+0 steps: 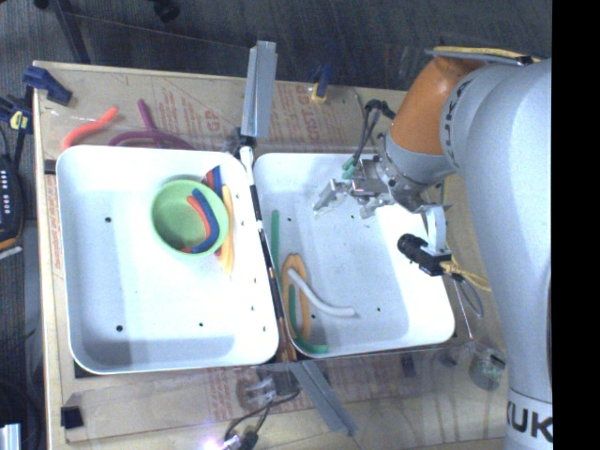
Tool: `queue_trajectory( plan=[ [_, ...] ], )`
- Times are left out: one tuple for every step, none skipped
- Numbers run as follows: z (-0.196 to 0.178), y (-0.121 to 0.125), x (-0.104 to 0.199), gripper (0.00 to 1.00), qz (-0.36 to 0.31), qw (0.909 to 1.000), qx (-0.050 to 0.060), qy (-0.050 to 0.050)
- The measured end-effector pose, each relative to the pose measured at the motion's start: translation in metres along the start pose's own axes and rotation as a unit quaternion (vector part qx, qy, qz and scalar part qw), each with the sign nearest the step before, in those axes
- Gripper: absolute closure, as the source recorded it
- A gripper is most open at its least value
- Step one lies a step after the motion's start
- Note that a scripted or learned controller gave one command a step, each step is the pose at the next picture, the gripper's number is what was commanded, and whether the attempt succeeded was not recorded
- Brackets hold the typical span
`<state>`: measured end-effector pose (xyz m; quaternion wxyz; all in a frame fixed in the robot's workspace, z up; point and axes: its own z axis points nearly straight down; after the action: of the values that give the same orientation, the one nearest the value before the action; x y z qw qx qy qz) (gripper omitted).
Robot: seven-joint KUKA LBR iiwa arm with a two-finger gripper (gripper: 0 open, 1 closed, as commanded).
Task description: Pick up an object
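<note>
My gripper (pixel 345 201) hangs over the back part of the right bin (pixel 384 279), fingers spread open with nothing between them. Lower left of it in the same bin lie a thin green stick (pixel 276 230), an orange loop (pixel 293 268), a bent white tube (pixel 324 301) and a green strip (pixel 306 334) along the left wall. The left bin (pixel 103 279) holds a green bowl (pixel 183 217) with red, blue and yellow pieces tucked against its right side.
The grey arm with its orange band (pixel 427 101) fills the right side above the right bin's edge. A metal bar (pixel 259 87) stands behind the divide between the bins. Orange and purple tubes (pixel 141 137) lie on the bench behind the left bin.
</note>
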<state>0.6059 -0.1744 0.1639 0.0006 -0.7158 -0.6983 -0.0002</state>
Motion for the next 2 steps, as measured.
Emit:
queue_trajectory(
  plan=[
    [0.0687, -0.0602, 0.0465, 0.00, -0.083, 0.9965, -0.004, -0.003],
    [0.0593, -0.0605, 0.0486, 1.00, -0.086, 0.9963, -0.001, 0.000]
  ],
)
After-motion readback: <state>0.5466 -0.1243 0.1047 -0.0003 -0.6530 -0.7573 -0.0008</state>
